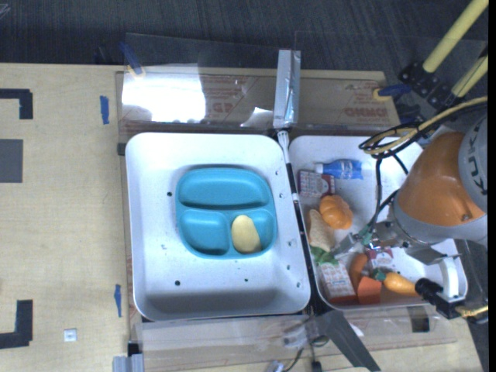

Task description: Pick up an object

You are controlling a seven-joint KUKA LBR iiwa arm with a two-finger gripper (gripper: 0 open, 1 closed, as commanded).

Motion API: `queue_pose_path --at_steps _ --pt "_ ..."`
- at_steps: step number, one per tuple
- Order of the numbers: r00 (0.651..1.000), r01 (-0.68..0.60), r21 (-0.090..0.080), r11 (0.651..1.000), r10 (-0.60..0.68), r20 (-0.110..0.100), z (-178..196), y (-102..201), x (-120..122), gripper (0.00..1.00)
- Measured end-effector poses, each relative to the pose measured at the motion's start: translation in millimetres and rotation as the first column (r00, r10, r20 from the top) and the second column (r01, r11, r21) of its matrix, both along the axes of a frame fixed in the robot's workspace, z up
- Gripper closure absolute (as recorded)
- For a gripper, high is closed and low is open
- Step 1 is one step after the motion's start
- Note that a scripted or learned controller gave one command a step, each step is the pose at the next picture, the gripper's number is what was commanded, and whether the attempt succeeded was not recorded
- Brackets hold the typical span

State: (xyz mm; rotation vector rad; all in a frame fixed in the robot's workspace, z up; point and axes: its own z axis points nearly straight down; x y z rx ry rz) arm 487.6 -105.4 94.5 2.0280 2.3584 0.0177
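Camera view: arm point(446, 184) bent over right bin point(349, 147); end effector point(370, 248) grip state unclear.

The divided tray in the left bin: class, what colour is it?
Light blue; the tray shows best in the camera view.

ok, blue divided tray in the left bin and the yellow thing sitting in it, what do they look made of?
Blue divided tray: looks like moulded plastic, with a uniform colour, rounded compartment edges and a soft sheen. Yellow egg-shaped object: probably smooth plastic or rubber toy food, with an even colour and faint gloss; too small to tell which. Left bin: likely glossy white plastic, judging by the glare along its rim.
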Motion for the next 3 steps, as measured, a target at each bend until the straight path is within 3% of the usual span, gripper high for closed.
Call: queue_pose_path --at_steps 1,2,3 --pt "0.995 -0.096 0.010 0.995 0.096 -0.027 -7.7 -7.6 112.0 0.00" --pt "0.995 -0.098 0.008 0.995 0.098 -0.024 4.3 -7.2 113.0 1.00" --pt "1.000 -0.007 0.012 1.000 0.007 -0.022 94.1 59.1 162.7 1.00"
